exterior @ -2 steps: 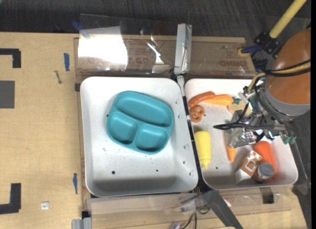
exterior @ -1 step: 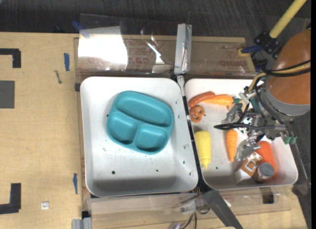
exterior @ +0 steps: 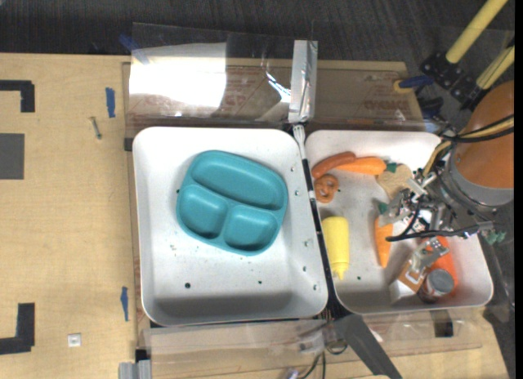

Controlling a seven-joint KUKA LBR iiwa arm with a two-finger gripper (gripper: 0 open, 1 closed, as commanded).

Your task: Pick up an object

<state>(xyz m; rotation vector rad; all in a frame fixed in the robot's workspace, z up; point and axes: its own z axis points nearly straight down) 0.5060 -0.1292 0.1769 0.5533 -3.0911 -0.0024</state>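
Grey cylindrical robot arm (exterior: 482,193) carries a broad orange band above the wrist; black cables loop around its metallic two-finger gripper (exterior: 421,230).

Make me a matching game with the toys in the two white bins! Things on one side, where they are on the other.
Things:
1. teal plate
2. yellow bottle
3. long carrot

Places:
A. right bin, along its top edge
B. left bin, in the middle
C. right bin, by the wall shared with the left bin

Pairs: 1-B, 2-C, 3-A
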